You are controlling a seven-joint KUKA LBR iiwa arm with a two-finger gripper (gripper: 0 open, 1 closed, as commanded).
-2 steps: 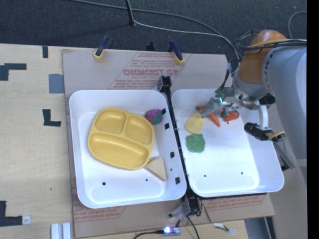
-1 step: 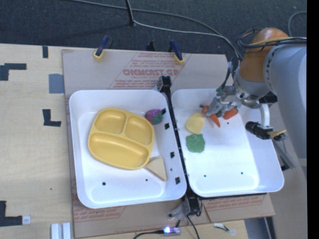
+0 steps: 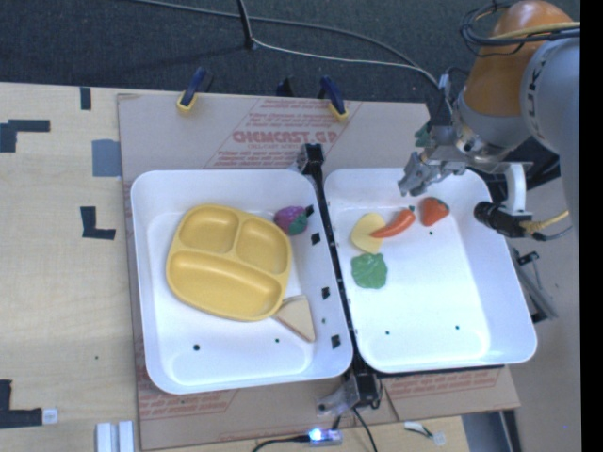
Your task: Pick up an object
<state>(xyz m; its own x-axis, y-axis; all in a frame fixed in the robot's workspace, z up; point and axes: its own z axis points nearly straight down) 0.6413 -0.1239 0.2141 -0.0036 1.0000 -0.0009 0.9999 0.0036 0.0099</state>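
**Gripper poised over the right bin, nothing lifted yet**

The pick is at an early stage, as far as the view shows. The gripper (image 3: 421, 179) hangs above the far edge of the right bin (image 3: 490, 332), near its far-right corner. Whether its fingers are spread or closed I cannot tell; they appear as a small dark cluster against the white wall. Nothing is visible between them, so I judge that no object has been grasped.

The likeliest targets lie just below and beside the gripper, on the far half of that bin's floor: an orange-red round piece (image 3: 433, 211), a red pepper-like piece (image 3: 396, 223) resting against a yellow piece (image 3: 365, 234), and a green lump (image 3: 369, 270) a little nearer the bin's middle, close to the divider. All four rest on the bin floor.

The left bin (image 3: 170, 365) carries a yellow divided tray (image 3: 228, 262) across its middle, a purple item (image 3: 293, 218) near its far-right corner, and a pale wedge (image 3: 298, 319) at the tray's near-right edge.

What is left, in my judgement, is the whole of the task: descend onto one piece, close, and lift it off the floor.
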